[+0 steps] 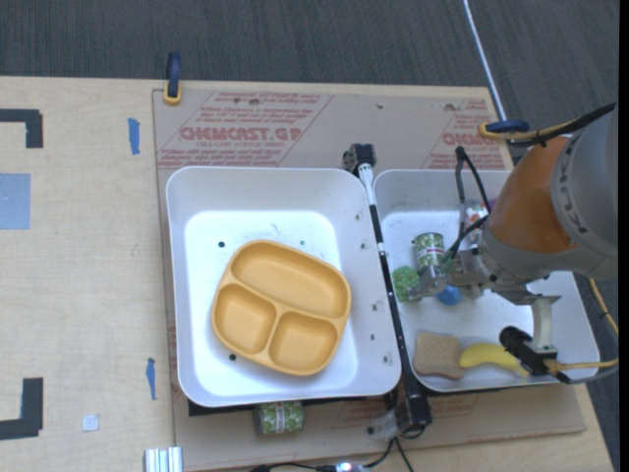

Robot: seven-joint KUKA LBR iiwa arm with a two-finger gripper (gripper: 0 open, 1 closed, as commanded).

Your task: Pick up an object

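My gripper (432,281) is low in the right bin (580,315), near its left side. It hangs between a green-labelled can (428,250), a small green thing (406,283) and a small blue thing (448,296). I cannot make out whether it touches any of them. A tan sponge-like block (438,355) and a yellow banana (487,358) lie along the bin's front edge. The grey wrist with its orange band (526,209) covers the bin's right part.
The left bin (187,264) holds a yellow three-compartment plate (281,307). Another green can (280,418) lies on the board in front of the left bin, outside it. A black bar (378,239) runs between the two bins.
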